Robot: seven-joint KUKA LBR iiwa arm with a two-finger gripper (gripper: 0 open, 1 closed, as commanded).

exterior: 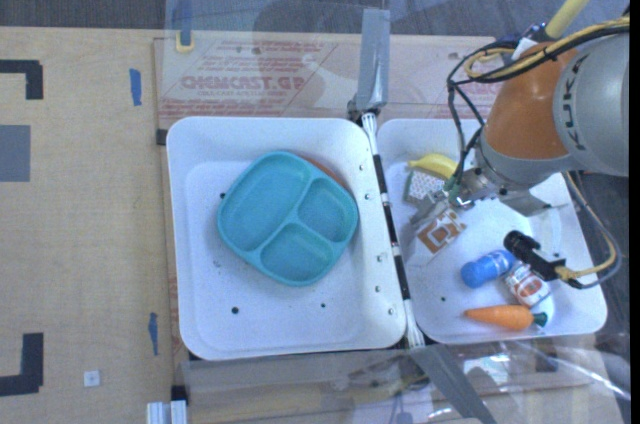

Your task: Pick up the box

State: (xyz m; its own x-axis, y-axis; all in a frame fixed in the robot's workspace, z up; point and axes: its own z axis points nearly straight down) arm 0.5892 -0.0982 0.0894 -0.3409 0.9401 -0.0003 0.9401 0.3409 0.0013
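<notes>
The box [441,233], small and white with brown-orange print, lies tilted in the left half of the right bin [590,312]. My gripper [452,199] hangs just above the box's upper edge, under the grey and orange wrist that reaches in from the right. Whether it touches the box is unclear from this view.
A yellow item [432,164] and a speckled packet [423,184] lie just behind the box. A blue cylinder [487,268], a red-white can [527,287] and a carrot [500,317] lie toward the front right. The left bin [200,312] holds a teal divided plate [289,218].
</notes>
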